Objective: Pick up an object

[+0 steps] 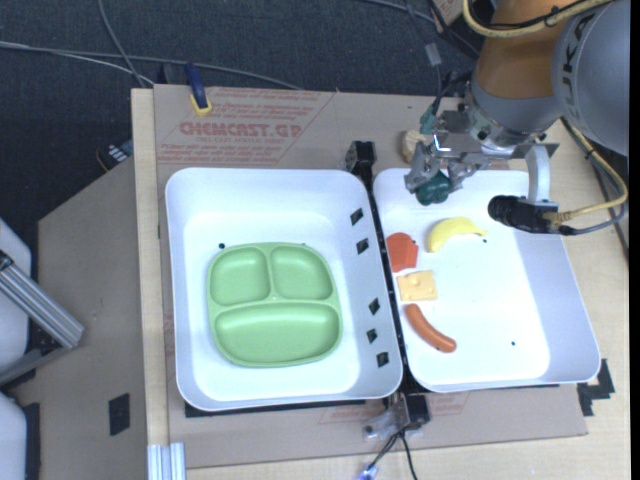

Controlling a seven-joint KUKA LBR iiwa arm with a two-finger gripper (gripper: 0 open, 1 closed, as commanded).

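Note:
My gripper [436,176] hangs over the back left corner of the right bin [520,318]. A small dark teal object [432,191] sits between its fingertips, and the gripper is shut on it. In front of it in the same bin lie a yellow banana [455,232], an orange-red piece [401,251], a yellow cheese wedge [418,286] and a red sausage [430,329]. These four lie apart from the gripper.
The left bin [190,228] holds a green divided plate [274,301]. A black rail with clips [372,268] runs between the two bins. The right half of the right bin is bare white floor. Cables trail over the dark floor behind the bench.

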